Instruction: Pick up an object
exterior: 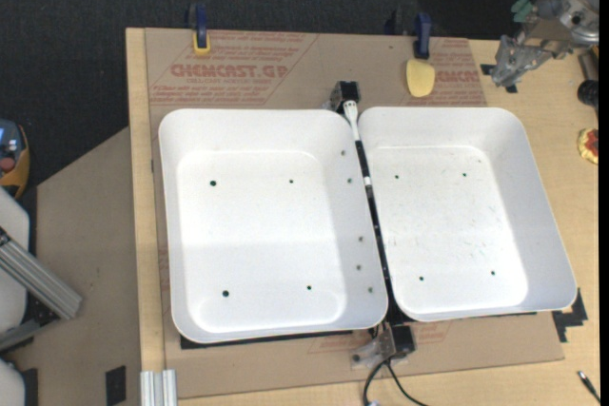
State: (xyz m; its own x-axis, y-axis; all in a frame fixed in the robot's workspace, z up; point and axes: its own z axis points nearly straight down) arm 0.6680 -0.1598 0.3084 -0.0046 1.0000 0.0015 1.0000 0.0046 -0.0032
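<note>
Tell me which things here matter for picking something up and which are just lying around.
For the job:
- tool, at the top right, beyond the bins
- left bin
- right bin

Lying about:
- yellow piece on the board behind the right bin
- two blue clamps on the board's far edge
- cable at the front

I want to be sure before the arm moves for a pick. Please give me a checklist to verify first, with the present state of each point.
1. Gripper above a bin: not ok, it hangs beyond the far right corner of the right bin.
2. Finger opening: cannot tell, too small and blurred.
3. Object between the fingers: not ok, none seen.
4. Pickable object in the left bin or right bin: not ok, only small dark dots.
5. Nearest candidate: the yellow object on the board behind the bins, ok.
</note>
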